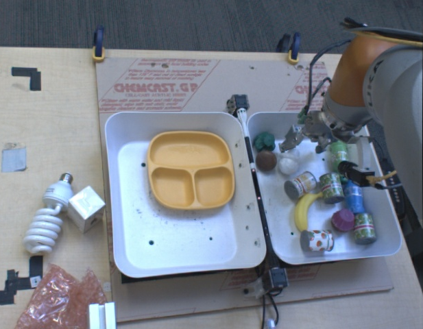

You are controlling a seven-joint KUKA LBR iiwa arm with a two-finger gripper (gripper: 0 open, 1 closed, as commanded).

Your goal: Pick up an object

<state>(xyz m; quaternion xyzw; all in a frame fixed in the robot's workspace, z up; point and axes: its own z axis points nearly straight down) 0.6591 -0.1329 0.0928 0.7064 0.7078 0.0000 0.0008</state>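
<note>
- One gripper [298, 137] hangs over the upper part of the right bin [386, 242], at the end of the grey arm [396, 74] with its orange band [358, 70]; whether its fingers are spread or closed cannot be told from this slanted view, and nothing is seen between them
- Just below and left of the gripper lie a white ball [288, 164], a brown ball [266, 160] and a green leafy piece [264, 141], close together near the bin's left wall
- Lower in the same bin: a small tin [301, 184] on its side, a banana [304, 211] curved beside it, and a spotted mug [317, 240] tipped over near the front wall
- To the right of these: a green-labelled can [332, 187], a blue can [354, 199], a purple lid-shaped item [343, 219] and another green can [365, 227], all crowded together; a green bottle [338, 153] sits partly under the wrist
- The left bin [129, 245] holds a yellow divided tray [191, 168], lying flat in its upper half
- Both bins rest side by side, touching, on a brown board [156, 84] held by two blue clamps [99, 44]
- On the bench, left of the bins, well apart from the gripper: a spiral light bulb [48, 218], a white cube [86, 208] touching it, and a crumpled red wrapper [57, 299] at the bottom edge
</note>
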